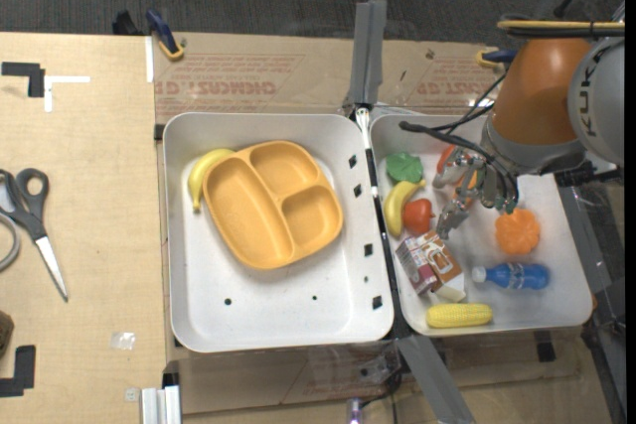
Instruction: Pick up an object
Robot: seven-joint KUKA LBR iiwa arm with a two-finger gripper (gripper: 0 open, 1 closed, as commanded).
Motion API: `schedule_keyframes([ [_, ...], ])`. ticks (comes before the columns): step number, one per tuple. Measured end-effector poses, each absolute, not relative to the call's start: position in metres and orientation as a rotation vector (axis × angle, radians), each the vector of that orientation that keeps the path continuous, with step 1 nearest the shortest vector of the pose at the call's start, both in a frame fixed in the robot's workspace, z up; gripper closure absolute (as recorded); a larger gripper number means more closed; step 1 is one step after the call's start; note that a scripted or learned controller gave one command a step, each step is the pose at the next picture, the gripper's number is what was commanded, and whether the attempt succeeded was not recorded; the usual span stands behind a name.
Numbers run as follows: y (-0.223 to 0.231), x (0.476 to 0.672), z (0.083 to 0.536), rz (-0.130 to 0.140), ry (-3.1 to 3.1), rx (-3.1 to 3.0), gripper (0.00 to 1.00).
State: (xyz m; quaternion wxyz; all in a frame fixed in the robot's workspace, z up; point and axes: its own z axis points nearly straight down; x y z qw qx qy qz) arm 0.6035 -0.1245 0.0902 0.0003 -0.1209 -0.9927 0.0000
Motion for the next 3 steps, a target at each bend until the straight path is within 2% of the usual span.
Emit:
schedule_keyframes([
  [1, -0.093, 0.631, 0.091, 0.001, -3.068, -0.684, 0.00],
  [2, -0.093, 0.632, 0.099, 0.005, -3.071, -0.680, 1.00],
  [3, -0.075, 0.632, 0.251, 0.001, -3.063, -0.706, 1.00],
])
